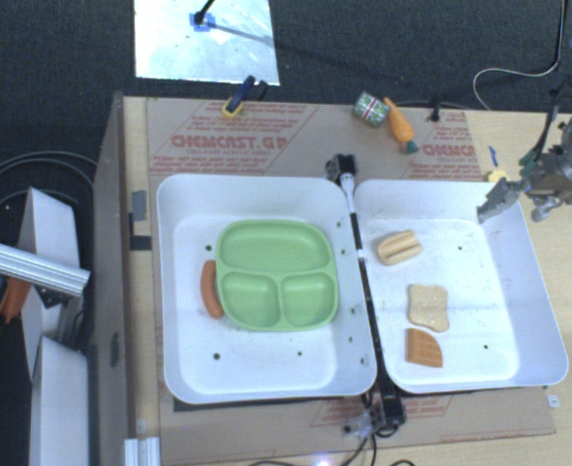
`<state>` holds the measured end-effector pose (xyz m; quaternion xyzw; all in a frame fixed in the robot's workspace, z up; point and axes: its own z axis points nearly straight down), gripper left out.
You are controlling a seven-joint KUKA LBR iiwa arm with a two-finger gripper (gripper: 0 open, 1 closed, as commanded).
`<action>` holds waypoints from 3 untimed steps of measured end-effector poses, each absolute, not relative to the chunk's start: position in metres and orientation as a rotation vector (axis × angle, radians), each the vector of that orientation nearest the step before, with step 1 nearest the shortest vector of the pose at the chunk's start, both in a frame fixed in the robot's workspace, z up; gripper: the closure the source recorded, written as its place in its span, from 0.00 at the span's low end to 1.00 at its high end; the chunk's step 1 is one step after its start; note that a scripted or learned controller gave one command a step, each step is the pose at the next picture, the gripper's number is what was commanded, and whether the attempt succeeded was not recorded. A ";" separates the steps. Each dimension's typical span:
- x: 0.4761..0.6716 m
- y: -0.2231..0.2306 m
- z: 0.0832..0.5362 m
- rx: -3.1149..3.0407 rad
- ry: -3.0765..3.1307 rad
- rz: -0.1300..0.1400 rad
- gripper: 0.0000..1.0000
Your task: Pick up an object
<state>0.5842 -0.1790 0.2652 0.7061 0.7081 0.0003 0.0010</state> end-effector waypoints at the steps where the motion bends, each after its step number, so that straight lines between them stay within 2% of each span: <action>1: 0.557 -0.144 0.183 2.219 2.226 -0.001 0.00; 2: 0.537 -0.115 0.107 2.220 2.225 -0.001 0.00; 3: 0.486 -0.093 0.096 2.220 2.222 0.001 0.00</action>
